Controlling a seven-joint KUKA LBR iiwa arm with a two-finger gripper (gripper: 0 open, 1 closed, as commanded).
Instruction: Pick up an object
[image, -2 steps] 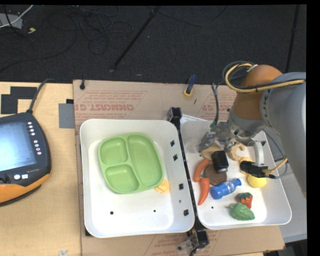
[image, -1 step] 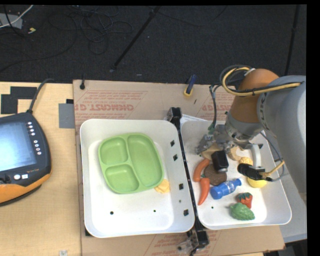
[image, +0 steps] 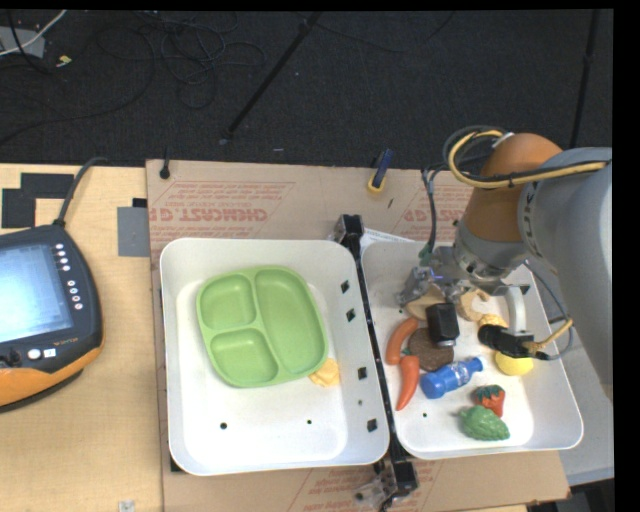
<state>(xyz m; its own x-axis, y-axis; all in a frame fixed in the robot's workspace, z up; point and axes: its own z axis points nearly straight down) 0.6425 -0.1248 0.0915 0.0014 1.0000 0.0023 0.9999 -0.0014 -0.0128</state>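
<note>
— Cardboard lies under both bins; our gripper (image: 440, 322) hangs low among the toys in the right bin (image: 555, 425)
— We can't tell its state; carrot (image: 409, 380) beside it

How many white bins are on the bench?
2. The left bin holds a green divided plate. The right bin holds the small toys, with the end effector low over them.

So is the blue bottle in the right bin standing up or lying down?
Lying down. The blue bottle rests on its side on the right bin floor, white cap toward the yellow fruit.
</note>
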